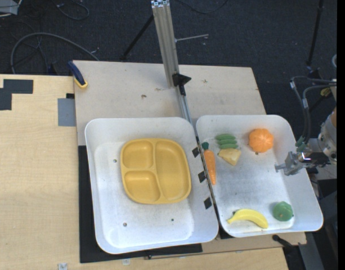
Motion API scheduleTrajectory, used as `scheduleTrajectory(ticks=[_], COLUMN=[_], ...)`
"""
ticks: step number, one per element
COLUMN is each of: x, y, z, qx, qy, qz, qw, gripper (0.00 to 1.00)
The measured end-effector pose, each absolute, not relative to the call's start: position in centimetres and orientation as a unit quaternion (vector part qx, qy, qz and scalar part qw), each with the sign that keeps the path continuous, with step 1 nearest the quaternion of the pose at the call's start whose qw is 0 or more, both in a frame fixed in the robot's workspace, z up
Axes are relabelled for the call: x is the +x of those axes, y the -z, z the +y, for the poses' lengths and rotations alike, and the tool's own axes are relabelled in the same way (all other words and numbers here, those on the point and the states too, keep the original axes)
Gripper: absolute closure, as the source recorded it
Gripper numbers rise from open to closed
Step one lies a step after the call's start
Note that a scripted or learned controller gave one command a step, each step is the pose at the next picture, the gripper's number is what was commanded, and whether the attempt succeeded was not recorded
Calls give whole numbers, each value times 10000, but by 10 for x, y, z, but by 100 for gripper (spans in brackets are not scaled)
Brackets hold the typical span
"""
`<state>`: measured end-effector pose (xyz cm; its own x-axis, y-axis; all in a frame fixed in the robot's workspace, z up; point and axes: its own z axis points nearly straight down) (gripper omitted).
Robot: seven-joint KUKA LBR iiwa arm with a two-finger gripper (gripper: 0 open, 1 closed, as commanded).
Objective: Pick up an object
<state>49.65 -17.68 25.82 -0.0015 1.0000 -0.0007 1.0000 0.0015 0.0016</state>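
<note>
The right bin (256, 179) holds an orange (261, 140), a green pea pod (225, 140), a pale yellow wedge (229, 156), a carrot (210, 166) along its left wall, a banana (248, 217) and a green pepper (282, 210). My gripper (290, 166) hangs over the bin's right rim, to the right of and below the orange, apart from every item. It is small and dark against the rim.
The left bin (104, 218) carries a yellow three-compartment plate (156, 170). An aluminium post (167, 38) rises behind the bins. A wooden table (31, 173) lies to the left. Cables and a stand crowd the right edge.
</note>
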Motion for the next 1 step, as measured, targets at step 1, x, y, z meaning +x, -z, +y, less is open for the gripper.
scheduleTrajectory(ticks=[1], x=[511], y=[-244], z=[-124], qx=[7058], qy=[7], qz=[7084], qw=[-19], gripper=[100])
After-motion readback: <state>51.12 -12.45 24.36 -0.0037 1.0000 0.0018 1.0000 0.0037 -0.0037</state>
